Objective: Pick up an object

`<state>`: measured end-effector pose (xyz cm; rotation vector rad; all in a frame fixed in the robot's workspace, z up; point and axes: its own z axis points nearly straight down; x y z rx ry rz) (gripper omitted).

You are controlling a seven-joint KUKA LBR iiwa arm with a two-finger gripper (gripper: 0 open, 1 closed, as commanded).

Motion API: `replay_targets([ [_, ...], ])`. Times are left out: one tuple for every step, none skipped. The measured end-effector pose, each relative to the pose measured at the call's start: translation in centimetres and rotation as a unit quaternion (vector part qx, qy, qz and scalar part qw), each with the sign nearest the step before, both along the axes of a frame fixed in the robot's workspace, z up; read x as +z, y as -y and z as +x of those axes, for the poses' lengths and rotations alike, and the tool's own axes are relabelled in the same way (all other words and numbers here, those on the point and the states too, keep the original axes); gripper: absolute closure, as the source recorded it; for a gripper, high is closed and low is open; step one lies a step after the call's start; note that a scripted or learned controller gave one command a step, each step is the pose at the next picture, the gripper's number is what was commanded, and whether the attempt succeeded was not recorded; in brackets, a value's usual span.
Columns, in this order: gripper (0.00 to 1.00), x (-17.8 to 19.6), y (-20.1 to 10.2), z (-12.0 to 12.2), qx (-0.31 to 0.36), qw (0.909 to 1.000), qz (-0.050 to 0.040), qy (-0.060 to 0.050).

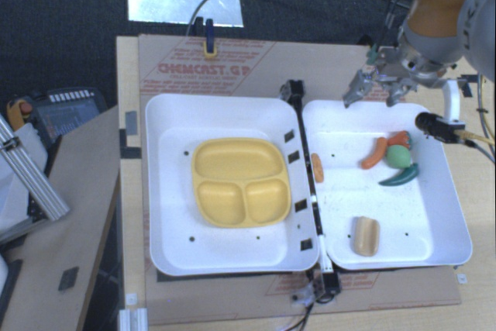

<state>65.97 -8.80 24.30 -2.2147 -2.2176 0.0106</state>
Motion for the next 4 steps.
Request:
replay_targets([
  [0.00,0.7,0.0,0.2,0.001,1.0000,-0.0005,0.006],
  [0.00,-5.3,-0.7,0.2,0.002,1.0000,-0.0002,0.004],
  [0.00,-10.2,0.0,0.8,0.000,1.0000,-0.0005,0.004],
  [0.00,-15.4,0.0,0.8,0.000,1.0000,-0.0003,0.004],
])
